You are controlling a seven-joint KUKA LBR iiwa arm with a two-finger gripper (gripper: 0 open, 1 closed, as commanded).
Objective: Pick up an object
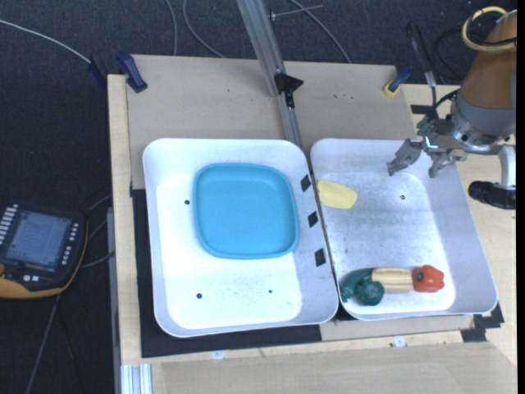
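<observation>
My gripper (pixel 421 162) hangs over the far edge of the right bin (pixel 459 220), its two grey fingers spread apart and nothing between them. A pale yellow lump (pixel 337 194) lies near the bin's left wall, well left of the gripper. Along the bin's near edge sit a dark green piece (pixel 362 289), a tan roll-shaped piece (pixel 392 279) and a red tomato-like piece (pixel 427 278), side by side and touching.
The left bin (pixel 168 245) bears a blue square plate (pixel 245 210). A metal pole (pixel 262 31) runs slantwise from the top down to the gap between the bins. A handheld pendant (pixel 37 245) lies on the floor at left. Cables loop across the dark floor.
</observation>
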